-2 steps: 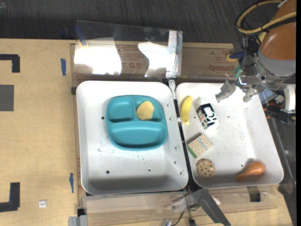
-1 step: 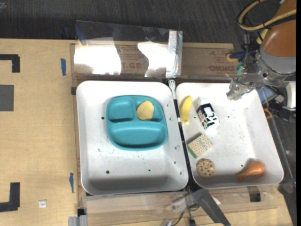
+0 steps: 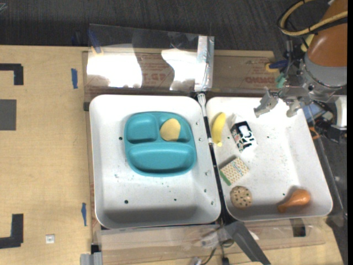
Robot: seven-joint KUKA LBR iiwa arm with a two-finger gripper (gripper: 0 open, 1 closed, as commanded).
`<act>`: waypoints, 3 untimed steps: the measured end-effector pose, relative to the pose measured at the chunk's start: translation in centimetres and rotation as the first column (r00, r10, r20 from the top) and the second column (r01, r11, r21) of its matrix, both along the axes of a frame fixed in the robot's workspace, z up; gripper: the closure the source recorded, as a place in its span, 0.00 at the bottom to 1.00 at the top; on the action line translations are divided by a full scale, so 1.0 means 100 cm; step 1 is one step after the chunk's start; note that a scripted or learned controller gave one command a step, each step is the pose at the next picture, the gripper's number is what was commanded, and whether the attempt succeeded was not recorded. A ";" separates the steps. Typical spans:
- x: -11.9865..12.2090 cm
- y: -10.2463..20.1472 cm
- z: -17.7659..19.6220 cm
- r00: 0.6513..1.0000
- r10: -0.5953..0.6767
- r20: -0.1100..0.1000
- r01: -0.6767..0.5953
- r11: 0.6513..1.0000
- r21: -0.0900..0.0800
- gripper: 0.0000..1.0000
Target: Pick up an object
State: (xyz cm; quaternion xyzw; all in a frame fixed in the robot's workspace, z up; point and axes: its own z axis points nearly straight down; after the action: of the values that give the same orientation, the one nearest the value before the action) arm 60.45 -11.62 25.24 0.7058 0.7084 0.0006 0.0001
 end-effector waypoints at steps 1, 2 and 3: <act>0.023 0.014 -0.128 1.000 0.011 -0.010 -0.011 1.000 0.001 0.00; 0.027 0.010 -0.165 0.998 0.060 0.003 -0.060 0.998 -0.001 0.00; 0.028 0.010 -0.154 0.998 0.060 0.007 -0.060 0.998 -0.002 1.00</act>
State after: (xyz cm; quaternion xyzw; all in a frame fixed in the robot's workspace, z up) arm 63.24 -10.64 9.89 0.6843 0.7292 0.0026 0.0033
